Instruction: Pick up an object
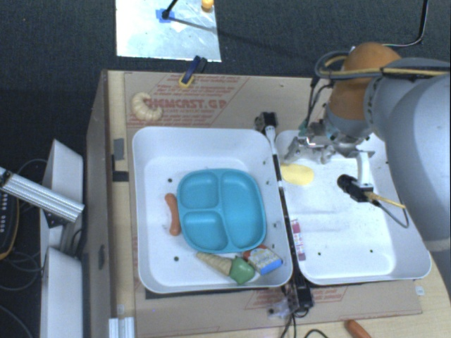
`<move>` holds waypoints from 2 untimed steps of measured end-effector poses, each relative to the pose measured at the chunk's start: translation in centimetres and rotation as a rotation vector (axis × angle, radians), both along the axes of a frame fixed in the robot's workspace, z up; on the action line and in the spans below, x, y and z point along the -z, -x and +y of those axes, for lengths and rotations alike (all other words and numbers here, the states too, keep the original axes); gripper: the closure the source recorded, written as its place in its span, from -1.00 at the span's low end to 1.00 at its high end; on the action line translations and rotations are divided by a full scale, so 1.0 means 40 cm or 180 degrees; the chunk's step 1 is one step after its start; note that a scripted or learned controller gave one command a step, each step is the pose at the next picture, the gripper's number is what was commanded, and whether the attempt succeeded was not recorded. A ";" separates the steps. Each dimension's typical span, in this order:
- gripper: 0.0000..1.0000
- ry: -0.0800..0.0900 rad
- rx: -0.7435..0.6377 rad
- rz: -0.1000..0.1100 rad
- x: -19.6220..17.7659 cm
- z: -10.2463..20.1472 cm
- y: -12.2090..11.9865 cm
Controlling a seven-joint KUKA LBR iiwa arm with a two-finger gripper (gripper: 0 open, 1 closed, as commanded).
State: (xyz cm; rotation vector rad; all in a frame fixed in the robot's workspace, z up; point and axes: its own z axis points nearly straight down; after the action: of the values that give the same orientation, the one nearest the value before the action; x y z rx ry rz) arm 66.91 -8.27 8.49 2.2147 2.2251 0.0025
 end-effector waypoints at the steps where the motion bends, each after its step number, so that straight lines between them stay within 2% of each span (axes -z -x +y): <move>1: -1.00 0.0001 0.0008 -0.0002 -0.001 -0.011 0.000; 2: -1.00 0.0001 0.0010 0.0003 0.000 -0.002 0.018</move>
State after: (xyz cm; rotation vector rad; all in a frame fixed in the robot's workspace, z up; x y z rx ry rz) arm 66.18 -8.35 8.48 2.2186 2.2218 0.0009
